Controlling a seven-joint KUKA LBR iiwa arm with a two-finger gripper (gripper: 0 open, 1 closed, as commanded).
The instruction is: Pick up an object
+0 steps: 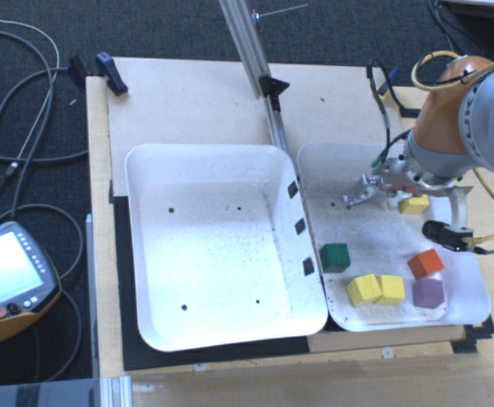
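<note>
The arm (458,108) enters from the right and bends down over the right bin (314,176). Its hand (367,190) sits low over the upper part of that bin, with metal fingers pointing toward the left. Whether the fingers are parted or closed cannot be told at this resolution, and no object is seen between them.

A small yellow block (413,204) lies just right of the hand, partly under the wrist (contact cannot be confirmed). The remaining objects rest on the floor of the right bin:
- a green cube (335,256) near the left wall;
- two yellow cubes (364,289) and (391,288), side by side, touching;
- an orange cube (425,263) just above a purple cube (429,292).

The left bin (145,176) stands beside it on the table (187,100).
</note>
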